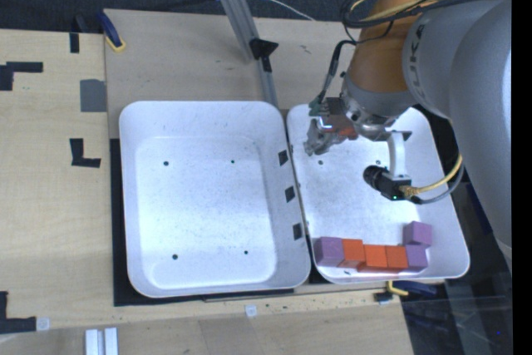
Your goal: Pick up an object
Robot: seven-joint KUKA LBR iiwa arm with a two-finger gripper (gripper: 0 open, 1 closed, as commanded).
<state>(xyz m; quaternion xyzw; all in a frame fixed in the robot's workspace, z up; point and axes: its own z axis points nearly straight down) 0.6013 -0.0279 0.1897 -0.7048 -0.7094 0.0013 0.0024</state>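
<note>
Two bins side by side on the surface [191,62]. Left bin [204,195] mid-frame; right bin [349,187] holds blocks [374,252] along its lower edge. End effector [320,137] over right bin's upper left.

The arm [465,79] runs off the right edge of the picture, and its grey bulk hides the far right corner of the right bin [332,195]. The gripper [318,141] is small and blurred, so how its tips stand cannot be told. Among the blocks [374,253] (purple and orange, packed tight along the near wall), the seams are too soft to count them.
</note>
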